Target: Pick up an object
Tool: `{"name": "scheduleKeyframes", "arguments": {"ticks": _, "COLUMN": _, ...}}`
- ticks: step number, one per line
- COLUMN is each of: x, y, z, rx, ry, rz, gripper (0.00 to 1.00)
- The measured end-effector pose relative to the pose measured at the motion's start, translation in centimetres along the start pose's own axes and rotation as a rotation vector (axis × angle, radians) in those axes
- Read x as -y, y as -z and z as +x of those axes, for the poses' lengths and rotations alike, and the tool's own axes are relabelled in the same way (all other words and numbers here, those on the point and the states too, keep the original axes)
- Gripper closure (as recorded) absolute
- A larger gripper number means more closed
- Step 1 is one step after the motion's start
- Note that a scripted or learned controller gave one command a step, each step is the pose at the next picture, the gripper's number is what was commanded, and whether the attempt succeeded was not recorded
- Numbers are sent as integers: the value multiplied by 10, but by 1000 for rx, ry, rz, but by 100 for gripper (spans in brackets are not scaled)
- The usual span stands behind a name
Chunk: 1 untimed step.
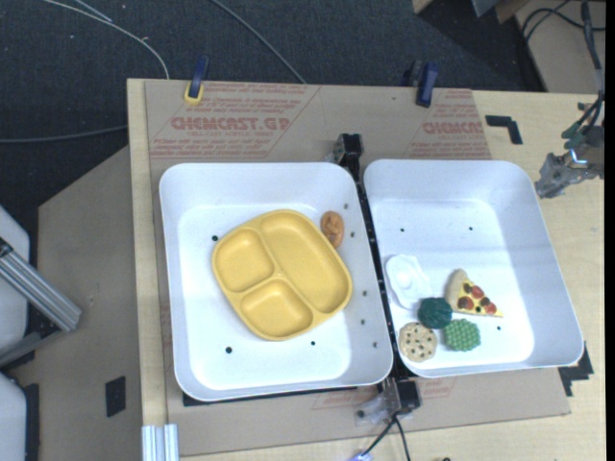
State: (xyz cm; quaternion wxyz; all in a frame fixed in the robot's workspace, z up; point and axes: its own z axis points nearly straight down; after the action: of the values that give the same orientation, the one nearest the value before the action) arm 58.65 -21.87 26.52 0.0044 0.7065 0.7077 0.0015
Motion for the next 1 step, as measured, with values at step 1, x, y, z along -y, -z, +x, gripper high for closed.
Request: {"name": "scheduleKeyframes", "arguments": {"ticks": 1, "x": 1, "y": -13, "z": 46, "rx": -5, "ry": 2, "rz": 11, "gripper": 100}}
